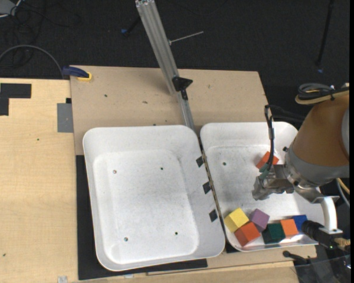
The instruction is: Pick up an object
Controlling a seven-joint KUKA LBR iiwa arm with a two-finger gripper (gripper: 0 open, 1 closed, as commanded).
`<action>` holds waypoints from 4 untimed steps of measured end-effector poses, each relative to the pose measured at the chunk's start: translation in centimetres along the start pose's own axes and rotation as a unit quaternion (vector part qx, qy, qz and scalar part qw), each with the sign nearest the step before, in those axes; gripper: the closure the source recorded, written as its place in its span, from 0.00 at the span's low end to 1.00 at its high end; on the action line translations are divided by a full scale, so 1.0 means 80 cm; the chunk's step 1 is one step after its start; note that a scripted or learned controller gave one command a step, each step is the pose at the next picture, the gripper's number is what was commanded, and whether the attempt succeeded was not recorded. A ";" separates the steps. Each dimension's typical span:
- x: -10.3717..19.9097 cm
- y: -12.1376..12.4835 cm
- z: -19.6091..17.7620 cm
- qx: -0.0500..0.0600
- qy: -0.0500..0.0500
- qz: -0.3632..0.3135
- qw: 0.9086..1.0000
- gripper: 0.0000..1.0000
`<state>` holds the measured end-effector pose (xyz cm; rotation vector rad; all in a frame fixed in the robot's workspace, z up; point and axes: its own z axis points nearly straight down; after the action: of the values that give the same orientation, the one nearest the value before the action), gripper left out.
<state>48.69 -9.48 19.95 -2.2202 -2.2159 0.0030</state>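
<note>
Low in the right bin: gripper over the floor, blocks heaped in the near corner

Down in the right bin (236, 135), the gripper (264, 188) hangs from the grey arm (318, 152) with its orange band, close above the bin floor; I cannot tell whether it is open or closed, nor whether anything sits in it. Taking the right bin as the landmark, everything lies as follows.

An orange-red block (266, 158) sits toward the bin's right side, just behind the gripper and partly hidden by the arm. It looks tilted, one corner raised, so no clear long axis can be read from it.

Six more blocks cluster in the bin's near right corner. A yellow block (237, 218) lies at the cluster's left end, a red block (246, 233) just in front of it and touching it. A purple block (260, 218) sits beside the yellow one, toward the bin's right. A green block (274, 233), an orange block (289, 226) and a blue block (300, 220) follow in a row along the near rim. All look roughly cubic, turned at a slant to the bin's walls.

That counts seven blocks in all, one of each colour named.

The left bin (106, 140) touches the right bin's left wall. A metal rail (162, 46) rises at a slant from behind the seam between them.
</note>
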 end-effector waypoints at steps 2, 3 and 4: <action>-0.003 0.000 -0.023 0.001 0.001 0.002 1.000 1.00; -0.062 0.001 0.066 0.003 -0.001 0.001 1.000 1.00; -0.060 0.003 0.061 -0.001 0.000 0.002 1.000 0.00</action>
<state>48.87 -14.27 15.04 -2.2248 -2.2136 0.0025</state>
